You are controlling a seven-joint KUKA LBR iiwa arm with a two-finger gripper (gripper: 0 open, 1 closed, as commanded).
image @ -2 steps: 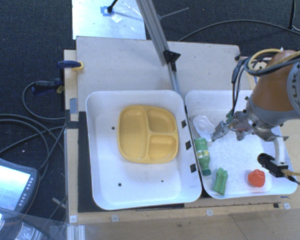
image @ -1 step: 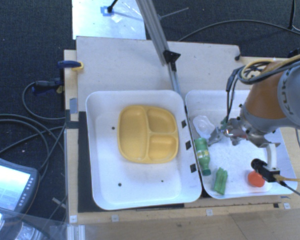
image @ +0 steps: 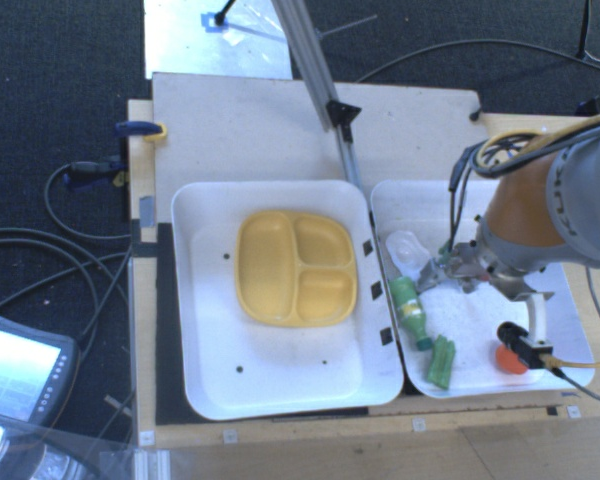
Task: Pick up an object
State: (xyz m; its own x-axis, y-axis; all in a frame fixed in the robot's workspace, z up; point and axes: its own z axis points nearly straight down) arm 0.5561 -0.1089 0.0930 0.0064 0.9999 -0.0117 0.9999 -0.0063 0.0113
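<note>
Reaching in from three o'clock over the right bin [image: 472, 318], with the gripper [image: 448, 271] hanging near the bin's centre and pointing toward nine o'clock. Not showing, from this slant, whether the gripper is spread or closed; carrying nothing visible.

Choosing among close candidates: a clear plastic piece [image: 405, 251] lying just beside the gripper at ten o'clock, a green bottle [image: 412, 313] lying near it at seven o'clock along the bin's left wall, and a smaller green object [image: 440, 361] resting beyond the bottle at six o'clock. Also lying at the bin's four o'clock corner, an orange object [image: 510, 358], partly masked by black hardware.

Probably favouring the green bottle: sitting opaque and firm, though hugging the wall. Aligning across its narrow width, not along its length. Descending straight down, keeping clear of the wall and of the clear piece. Closing only once low around the body, then lifting slowly, watching for rolling or slipping.

Leaving alone the yellow divided plate [image: 297, 268] sitting in the left bin [image: 210, 353].
</note>
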